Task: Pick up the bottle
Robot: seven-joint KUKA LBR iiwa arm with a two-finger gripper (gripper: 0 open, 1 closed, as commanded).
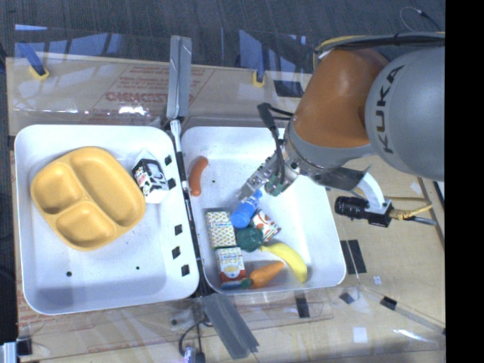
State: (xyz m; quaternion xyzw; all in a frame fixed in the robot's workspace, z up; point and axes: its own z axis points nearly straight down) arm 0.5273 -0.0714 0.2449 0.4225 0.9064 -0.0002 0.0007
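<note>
The bottle (243,213), blue-capped, lies in the right bin (321,225) among the toy food beside a banana (290,259), and the arm (355,108) leans in from the right, its gripper (261,185) angled down-left just above it, grip impossible to judge.

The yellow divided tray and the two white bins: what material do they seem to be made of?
The yellow tray looks like moulded plastic with a matte finish: one even colour, rounded compartment edges, only soft highlights. The left white bin and the right white bin also look like thin formed plastic, smooth and slightly glossy, with rounded corners and rolled rims. Plastic is a guess from the look alone.
</note>
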